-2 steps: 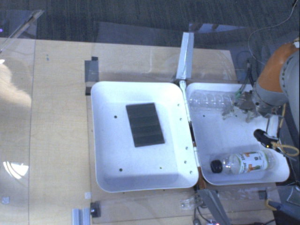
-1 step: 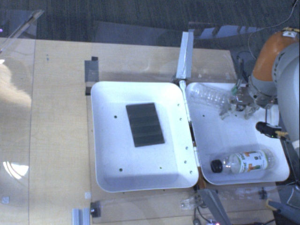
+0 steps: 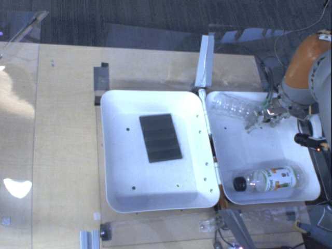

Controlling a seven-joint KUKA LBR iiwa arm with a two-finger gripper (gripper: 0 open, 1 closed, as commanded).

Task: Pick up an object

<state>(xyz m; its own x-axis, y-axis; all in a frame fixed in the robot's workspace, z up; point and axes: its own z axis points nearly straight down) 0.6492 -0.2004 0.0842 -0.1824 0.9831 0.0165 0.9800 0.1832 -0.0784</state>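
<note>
Bottle (image 3: 267, 180) with the black cap and the printed label lies on its side in the lower part of the right bin (image 3: 290, 144), cap toward the left, close to that bin's bottom edge; that is the nearer candidate I see. A second clear bottle (image 3: 233, 108), crumpled and without a label I can read, lies near the top left corner of the same bin, stretching toward the right. My arm (image 3: 306, 69) comes in from the right edge of the frame, orange band uppermost, and the hand (image 3: 262, 117) sits in the upper right of the right bin, just at the right end of the crumpled bottle. I cannot tell from here if it touches that bottle, nor if the hand is spread or closed. The left bin (image 3: 119, 139) holds a dark ribbed rectangular pad (image 3: 160, 138), lying flat near its middle and turned slightly off square. Both bins rest side by side on the pale wooden bench (image 3: 57, 139).
</note>
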